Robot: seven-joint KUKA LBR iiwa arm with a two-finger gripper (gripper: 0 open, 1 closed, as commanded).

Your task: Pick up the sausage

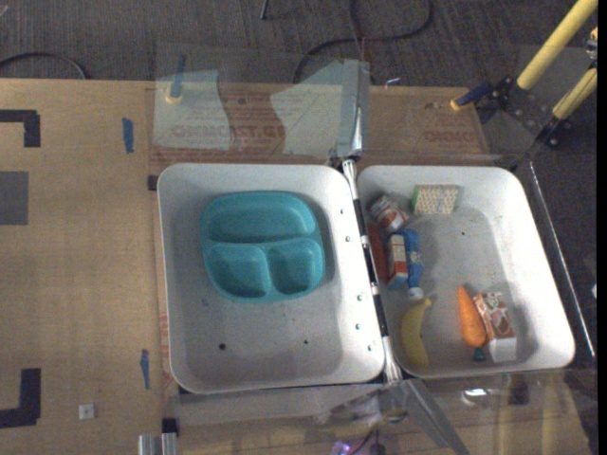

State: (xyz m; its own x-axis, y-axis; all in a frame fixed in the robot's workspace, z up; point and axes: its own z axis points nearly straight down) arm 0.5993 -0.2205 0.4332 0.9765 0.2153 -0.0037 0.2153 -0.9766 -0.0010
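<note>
Two white bins sit side by side on the tan bench (76, 273), their inner walls touching along the centre line. The left bin (190, 349) has a teal divided plate (264, 245) with three compartments, lying flat in the upper middle part. The right bin (531, 254) has all the small items. The sausage (377, 252) is a dark red, narrow, elongated piece lying along this bin's left wall, lengthwise parallel to the wall and close against it; its outline is dim, so I cannot tell its exact ends. Just right of it and touching or nearly touching is a blue-and-white carton (406, 259), also lying lengthwise. Above the sausage's upper end lies a red-and-white packet (389, 212), tilted. A pale, green-edged square pack (435, 198) lies near the bin's far wall, apart from the rest. A banana (415, 333) lies below the carton, near the lower left corner. A carrot (471, 316) lies to the right of the banana, well apart from the sausage, with a small red-and-white box (498, 322) just beside it on the right. Clear plastic sheets (313, 112) stand behind the bins, and yellow poles (560, 36) cross the upper right corner. Claw state: cannot tell.
</note>
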